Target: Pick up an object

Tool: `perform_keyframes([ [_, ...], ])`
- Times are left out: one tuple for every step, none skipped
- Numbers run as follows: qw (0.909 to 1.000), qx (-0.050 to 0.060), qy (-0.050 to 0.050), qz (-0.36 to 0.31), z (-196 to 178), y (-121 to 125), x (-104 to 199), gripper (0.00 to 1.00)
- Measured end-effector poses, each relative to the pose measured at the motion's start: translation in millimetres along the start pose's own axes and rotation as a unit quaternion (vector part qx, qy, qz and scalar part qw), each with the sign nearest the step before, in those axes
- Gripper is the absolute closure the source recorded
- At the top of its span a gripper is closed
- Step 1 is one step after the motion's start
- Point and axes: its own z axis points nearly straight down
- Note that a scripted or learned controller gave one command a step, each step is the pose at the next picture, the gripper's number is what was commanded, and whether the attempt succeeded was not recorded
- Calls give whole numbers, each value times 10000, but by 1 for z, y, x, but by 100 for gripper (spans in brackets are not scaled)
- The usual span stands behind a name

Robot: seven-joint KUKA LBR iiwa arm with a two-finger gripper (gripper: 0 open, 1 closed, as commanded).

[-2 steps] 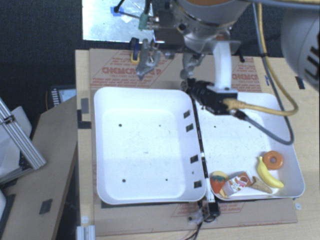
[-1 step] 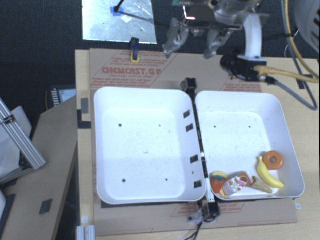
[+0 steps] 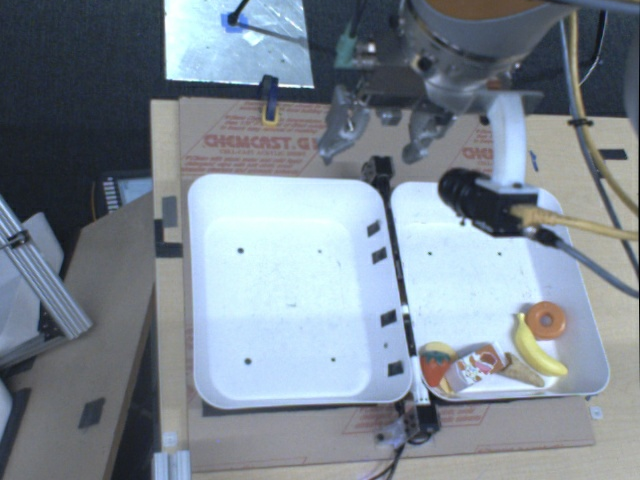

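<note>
White plastic, two shallow bins side by side on a cardboard-covered bench. From the camera above, the gripper hangs over the far edge of the bins, near the seam between them, its two metal fingers spread apart with nothing between them — released, well away from any object. The left bin shows bare floor. The right bin has its things gathered in the near corner: a yellow banana lying curved, an orange ring-shaped toy just beside its upper end, and a small printed packet next to a red-orange piece — all close together. A black camera unit juts over the right bin's far side.
</note>
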Motion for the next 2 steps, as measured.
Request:
perform_keyframes([
  [10000, -1, 3, -15, 1, -20, 50, 0],
  [10000, -10, 8, 5, -11, -19, 47, 100],
])
